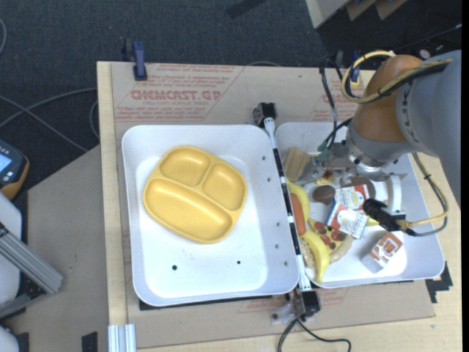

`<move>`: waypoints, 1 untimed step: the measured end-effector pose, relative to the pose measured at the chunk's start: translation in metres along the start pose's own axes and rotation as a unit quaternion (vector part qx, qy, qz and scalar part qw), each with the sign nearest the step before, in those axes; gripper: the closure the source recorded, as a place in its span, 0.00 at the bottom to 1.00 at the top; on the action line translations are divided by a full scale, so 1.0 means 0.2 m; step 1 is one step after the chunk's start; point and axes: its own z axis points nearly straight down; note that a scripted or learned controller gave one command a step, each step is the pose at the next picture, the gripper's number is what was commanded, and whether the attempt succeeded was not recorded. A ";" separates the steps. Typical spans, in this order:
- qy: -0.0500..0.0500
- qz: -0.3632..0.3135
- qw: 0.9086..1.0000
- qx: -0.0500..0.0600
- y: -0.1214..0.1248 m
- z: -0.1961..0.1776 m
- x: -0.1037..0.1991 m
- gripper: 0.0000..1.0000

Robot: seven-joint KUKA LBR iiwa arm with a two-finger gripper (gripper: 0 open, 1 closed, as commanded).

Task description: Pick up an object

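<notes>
Surface (183,94) carried two bins; arm (388,116) hung over right bin (421,259), above clutter near banana (316,244). Fingers' state: cannot tell. Best descend squarely onto one isolated item.

The left bin (139,196) offers open floor around the yellow divided plate (194,193), while the right bin (425,259) is crowded with banana (316,249), packets (350,215) and the arm (410,108) overhead.

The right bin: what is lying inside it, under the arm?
Inside the right bin lie a banana, a slim red piece, a brown round piece and small cartons. The arm covers the bin's far part, so anything there is hidden.
</notes>
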 end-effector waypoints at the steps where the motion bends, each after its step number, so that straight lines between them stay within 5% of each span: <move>1: 0.001 0.001 1.000 0.002 -0.17 0.05 -0.01 0.00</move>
